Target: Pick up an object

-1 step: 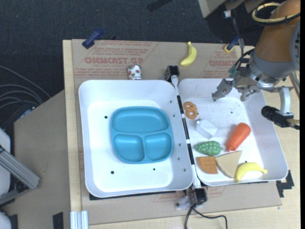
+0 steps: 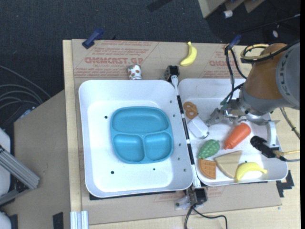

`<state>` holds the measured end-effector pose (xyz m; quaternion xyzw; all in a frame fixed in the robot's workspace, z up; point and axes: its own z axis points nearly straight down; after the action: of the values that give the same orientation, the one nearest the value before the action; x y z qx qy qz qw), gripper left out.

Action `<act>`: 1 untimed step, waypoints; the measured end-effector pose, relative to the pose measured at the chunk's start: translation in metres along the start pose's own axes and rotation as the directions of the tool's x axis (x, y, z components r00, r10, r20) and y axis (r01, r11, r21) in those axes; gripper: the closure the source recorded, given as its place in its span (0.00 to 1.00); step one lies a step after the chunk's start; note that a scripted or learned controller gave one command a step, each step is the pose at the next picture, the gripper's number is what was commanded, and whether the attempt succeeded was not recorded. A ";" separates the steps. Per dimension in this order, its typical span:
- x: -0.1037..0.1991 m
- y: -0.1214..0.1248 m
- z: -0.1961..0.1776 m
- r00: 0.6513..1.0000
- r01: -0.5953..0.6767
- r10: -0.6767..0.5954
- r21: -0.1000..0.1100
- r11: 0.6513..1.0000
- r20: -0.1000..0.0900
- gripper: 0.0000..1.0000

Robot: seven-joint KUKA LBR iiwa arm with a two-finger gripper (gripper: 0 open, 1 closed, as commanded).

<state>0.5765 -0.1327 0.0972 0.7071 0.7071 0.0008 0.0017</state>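
The table (image 2: 119, 56) fills the middle of the frame, carrying two white bins side by side. The left bin (image 2: 95, 128) holds a blue divided plate (image 2: 141, 134) at its centre. The right bin (image 2: 209, 87), at the right of the frame, holds the small toy foods. The grey arm (image 2: 271, 80) with its orange band enters from the upper right and bends down over this bin. Whether its fingers are released or clenched cannot be told.

In the right bin lie an orange carrot (image 2: 237, 135), a tan wedge (image 2: 229, 163), a yellow banana (image 2: 250, 170), a green leafy piece (image 2: 208, 149), a waffle (image 2: 207, 168), a white piece (image 2: 197, 127) and a pretzel (image 2: 190, 109). On the table above the bins rest a second banana (image 2: 189, 56) and a small spotted cup (image 2: 135, 71).
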 end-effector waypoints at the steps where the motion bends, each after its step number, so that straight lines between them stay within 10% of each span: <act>1: -0.034 0.050 0.013 1.000 0.001 -0.001 0.003 1.000 -0.001 0.00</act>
<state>0.6266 -0.1669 0.0847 0.7069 0.7073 -0.0001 0.0005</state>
